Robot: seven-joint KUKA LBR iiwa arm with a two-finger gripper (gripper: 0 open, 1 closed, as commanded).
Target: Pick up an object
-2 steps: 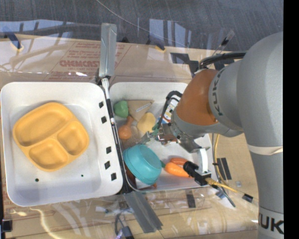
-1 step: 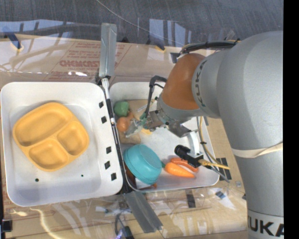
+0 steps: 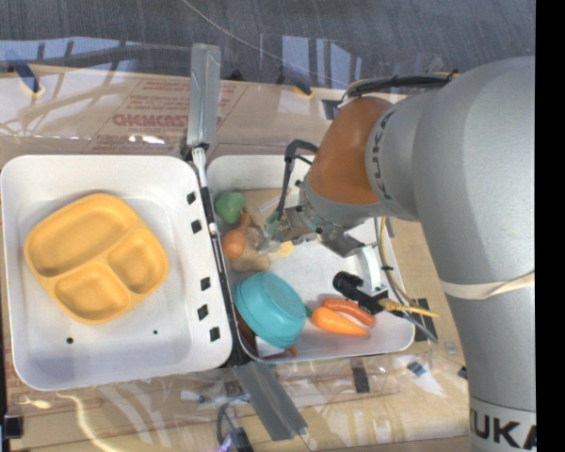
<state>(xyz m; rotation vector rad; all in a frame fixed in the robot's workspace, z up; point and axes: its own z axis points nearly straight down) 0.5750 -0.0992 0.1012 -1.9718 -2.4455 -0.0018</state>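
My gripper reaches down into the back left part of the right bin, with the grey arm and its orange band above it. Right beside the gripper's tip lie a tan piece, an orange round fruit and a green round item; whether it touches any of them is hidden. A teal bowl leans at the bin's front left. An orange carrot and a red item lie at the front.
The left bin holds a yellow divided plate. A raised divider with black clips separates the two bins. The arm covers most of the right bin's back and right side.
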